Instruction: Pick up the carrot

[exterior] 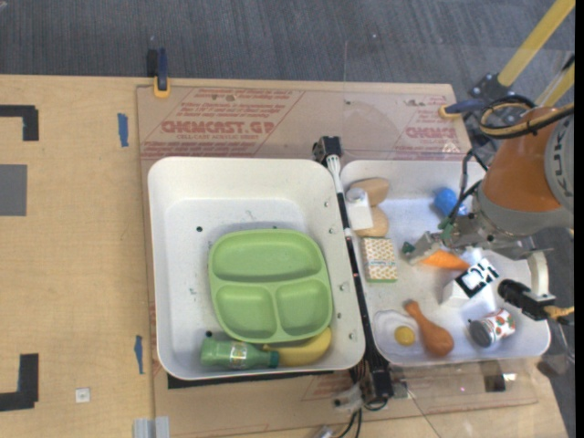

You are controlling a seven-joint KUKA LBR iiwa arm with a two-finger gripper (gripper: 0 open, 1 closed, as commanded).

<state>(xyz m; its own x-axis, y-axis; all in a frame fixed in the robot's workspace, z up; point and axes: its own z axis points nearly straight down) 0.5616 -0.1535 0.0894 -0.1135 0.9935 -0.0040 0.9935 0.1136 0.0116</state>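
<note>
The carrot [444,261] is a small orange wedge lying in the right bin [538,340], near its middle. My gripper [432,242] hangs just above the carrot's upper left end, at the end of the grey arm with the orange band [518,167] reaching in from the right. The gripper's dark tips sit close over the carrot's thin end. Whether they touch it is unclear from this angle.
Around the carrot lie a blue piece [444,199], a checkered cracker [380,259], a drumstick [431,327], a fried egg [399,332], a black-and-white cube [474,279] and a small can [488,328]. The left bin [169,245] holds a green divided plate [271,284], a green bottle [235,355] and a banana [308,349].
</note>
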